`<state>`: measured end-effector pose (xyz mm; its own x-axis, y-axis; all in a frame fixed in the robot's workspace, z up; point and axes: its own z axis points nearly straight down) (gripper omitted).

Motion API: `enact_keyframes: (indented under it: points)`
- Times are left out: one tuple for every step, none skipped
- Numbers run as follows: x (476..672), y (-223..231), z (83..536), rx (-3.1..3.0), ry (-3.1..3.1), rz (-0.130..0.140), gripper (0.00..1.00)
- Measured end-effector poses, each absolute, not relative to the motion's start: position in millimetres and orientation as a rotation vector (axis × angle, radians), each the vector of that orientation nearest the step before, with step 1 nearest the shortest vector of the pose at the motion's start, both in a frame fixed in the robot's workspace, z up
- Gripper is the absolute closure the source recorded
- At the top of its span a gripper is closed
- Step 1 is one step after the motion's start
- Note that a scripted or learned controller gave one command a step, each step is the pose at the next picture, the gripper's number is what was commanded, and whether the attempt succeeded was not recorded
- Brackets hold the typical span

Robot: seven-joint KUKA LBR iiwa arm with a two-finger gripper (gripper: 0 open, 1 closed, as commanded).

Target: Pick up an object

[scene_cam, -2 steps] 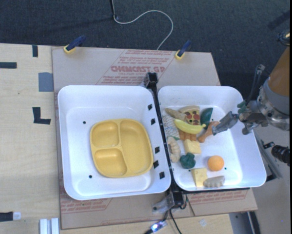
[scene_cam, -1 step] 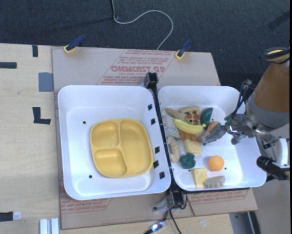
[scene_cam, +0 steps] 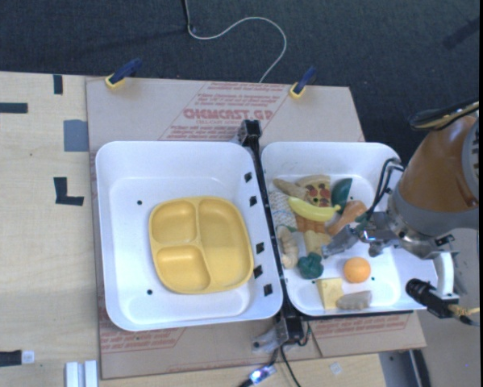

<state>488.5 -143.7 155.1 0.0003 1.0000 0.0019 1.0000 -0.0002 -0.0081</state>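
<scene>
gripper [scene_cam: 343,243] hovering low in right bin [scene_cam: 386,158], finger spread unclear | yellow divided plate [scene_cam: 199,244] lying in left bin [scene_cam: 112,216] | banana [scene_cam: 312,210] sitting just up-left of gripper | orange [scene_cam: 356,270] resting just below-right of it

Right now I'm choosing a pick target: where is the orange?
The orange lies in the right bin, toward its near edge, just right of the cheese wedge and above the grey stone-like piece.

The arm [scene_cam: 443,176] is cut off at the right, and its end effector [scene_cam: 346,240] looks blurred.
</scene>
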Motion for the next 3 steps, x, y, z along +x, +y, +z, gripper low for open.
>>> enact_keyframes:
  points:
    - [495.8, -142.6, 95.1, -2.218, -2.220, 0.004, 0.00]
    - [495.7, -142.1, 84.3, -2.219, -2.221, 0.002, 0.00]
    - [495.8, -142.3, 94.8, -2.221, -2.222, 0.002, 1.00]
